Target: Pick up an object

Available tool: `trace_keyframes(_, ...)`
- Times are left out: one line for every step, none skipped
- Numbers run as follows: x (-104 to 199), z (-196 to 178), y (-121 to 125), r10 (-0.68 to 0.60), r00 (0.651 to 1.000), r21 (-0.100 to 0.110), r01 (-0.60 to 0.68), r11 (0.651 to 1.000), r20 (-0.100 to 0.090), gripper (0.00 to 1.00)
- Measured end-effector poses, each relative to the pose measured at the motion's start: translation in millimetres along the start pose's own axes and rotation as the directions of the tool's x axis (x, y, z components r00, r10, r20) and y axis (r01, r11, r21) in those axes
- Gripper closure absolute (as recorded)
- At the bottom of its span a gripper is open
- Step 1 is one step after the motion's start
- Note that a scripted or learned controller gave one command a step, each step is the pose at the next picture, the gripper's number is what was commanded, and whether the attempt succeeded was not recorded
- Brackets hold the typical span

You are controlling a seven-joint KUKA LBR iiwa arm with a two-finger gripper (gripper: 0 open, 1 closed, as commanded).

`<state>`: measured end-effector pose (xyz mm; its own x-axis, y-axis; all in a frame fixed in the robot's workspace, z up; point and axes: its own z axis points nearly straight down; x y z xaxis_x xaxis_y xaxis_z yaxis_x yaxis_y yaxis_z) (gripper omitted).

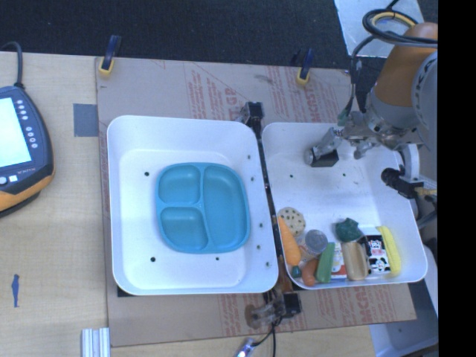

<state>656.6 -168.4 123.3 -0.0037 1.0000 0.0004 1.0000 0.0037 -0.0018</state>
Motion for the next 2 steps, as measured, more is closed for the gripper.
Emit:
trace_keyframes(-44, -20, -89, 0.001, 1.0, 0.001, -0.001, 1.0, 0.001, 0.0)
trace_keyframes(-20, 33, -5, -0.003, 1.0, 0.017, 0.003, 1.0, -0.002, 0.0)
